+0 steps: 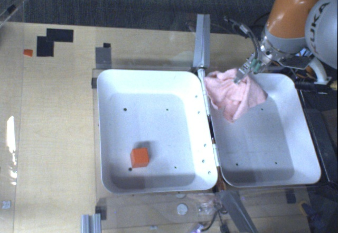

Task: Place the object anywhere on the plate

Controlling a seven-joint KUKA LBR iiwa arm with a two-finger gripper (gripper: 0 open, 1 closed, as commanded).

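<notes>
The arm (306, 12) is running off the upper right of the frame, its upper links cut away by the edge. The gripper (244, 75) is appearing too small and blurred to read where it meets the pink cloth (232, 94). The cloth is covering the upper left corner of the right bin (274, 168), hiding the rim there.

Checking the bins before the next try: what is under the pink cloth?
The pink cloth lies in the right bin's upper left corner, its edge over the rim. Anything beneath it is covered.
</notes>
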